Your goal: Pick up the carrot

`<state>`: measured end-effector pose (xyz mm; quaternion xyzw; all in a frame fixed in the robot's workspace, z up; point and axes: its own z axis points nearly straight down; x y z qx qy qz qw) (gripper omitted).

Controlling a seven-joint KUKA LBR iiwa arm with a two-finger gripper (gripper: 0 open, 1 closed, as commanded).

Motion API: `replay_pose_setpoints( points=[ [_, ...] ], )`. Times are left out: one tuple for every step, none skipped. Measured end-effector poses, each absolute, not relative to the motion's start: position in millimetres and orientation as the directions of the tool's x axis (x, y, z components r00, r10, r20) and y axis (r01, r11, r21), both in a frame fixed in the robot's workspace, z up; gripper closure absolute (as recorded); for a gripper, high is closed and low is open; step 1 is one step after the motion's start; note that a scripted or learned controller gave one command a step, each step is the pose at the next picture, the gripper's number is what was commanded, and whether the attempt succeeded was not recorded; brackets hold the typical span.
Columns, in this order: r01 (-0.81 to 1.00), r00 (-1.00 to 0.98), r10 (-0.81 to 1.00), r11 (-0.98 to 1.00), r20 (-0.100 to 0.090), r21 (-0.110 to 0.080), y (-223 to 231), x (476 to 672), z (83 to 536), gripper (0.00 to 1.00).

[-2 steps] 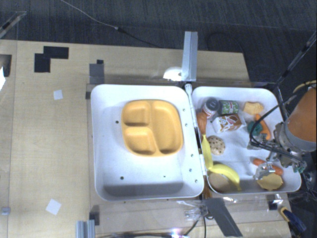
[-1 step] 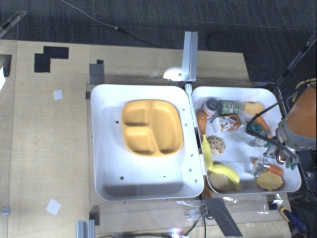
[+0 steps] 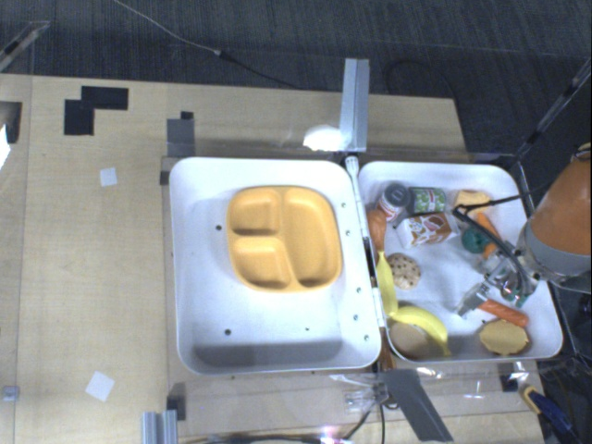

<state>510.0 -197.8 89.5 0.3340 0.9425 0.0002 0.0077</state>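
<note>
The carrot [image 3: 505,312], a short orange-red stick, lies in the right bin [image 3: 435,172] near its front right corner, just above a tan potato [image 3: 504,338]. My gripper [image 3: 492,289] hangs right over the carrot's left end, touching it or nearly so. The grey arm with its orange band [image 3: 564,220] comes in from the right. Metal parts and cables hide the gap at the tip. The carrot rests on the bin floor.
The right bin also holds a banana [image 3: 412,314], a cookie [image 3: 403,269], a sausage [image 3: 376,227], a small can [image 3: 396,195], a green-labelled jar [image 3: 428,199], a bread slice [image 3: 472,198] and a teal piece [image 3: 474,240]. A yellow divided plate [image 3: 282,237] sits in the left bin [image 3: 199,276].
</note>
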Motion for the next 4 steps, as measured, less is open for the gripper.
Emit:
replay_pose_setpoints(
  points=[
    [0.853,-0.522,0.853,0.522,-0.005,0.007,-203,637.9,87,0.00],
    [0.909,-0.417,0.909,0.417,-0.007,0.007,-142,616.9,88,0.00],
    [0.889,-0.458,0.889,0.458,-0.005,0.007,-182,606.1,88,0.00],
    [0.889,-0.458,0.889,0.458,-0.003,0.015,-190,586.0,90,0.00]
  ],
)
